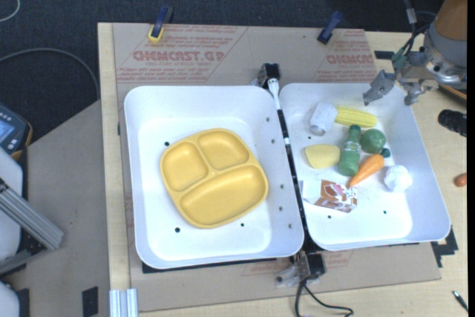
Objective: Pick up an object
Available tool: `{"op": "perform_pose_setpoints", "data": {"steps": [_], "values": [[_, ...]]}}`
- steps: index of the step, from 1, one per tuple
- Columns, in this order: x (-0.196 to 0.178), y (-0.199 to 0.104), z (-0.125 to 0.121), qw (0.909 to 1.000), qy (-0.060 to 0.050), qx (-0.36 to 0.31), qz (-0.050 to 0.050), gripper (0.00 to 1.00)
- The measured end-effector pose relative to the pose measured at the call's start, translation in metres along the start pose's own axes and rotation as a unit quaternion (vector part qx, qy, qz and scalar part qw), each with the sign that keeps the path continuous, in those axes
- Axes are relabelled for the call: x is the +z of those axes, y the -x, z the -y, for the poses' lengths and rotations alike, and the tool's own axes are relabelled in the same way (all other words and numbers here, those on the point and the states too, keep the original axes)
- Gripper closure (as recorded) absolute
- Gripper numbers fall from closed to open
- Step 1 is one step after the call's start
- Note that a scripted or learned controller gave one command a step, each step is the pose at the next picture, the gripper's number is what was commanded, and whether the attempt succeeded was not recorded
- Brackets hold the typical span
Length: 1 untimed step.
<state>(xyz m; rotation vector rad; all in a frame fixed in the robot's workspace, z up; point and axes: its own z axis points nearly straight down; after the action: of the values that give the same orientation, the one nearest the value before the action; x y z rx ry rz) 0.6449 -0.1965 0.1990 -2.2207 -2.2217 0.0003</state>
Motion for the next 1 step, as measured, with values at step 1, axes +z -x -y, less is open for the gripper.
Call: {"op": "perform_pose_setpoints", "data": {"steps": [1], "values": [[0.1200, 0.0144, 0.0299, 1.0000, -0.003, 0.002, -0.002, 0.00]]}}
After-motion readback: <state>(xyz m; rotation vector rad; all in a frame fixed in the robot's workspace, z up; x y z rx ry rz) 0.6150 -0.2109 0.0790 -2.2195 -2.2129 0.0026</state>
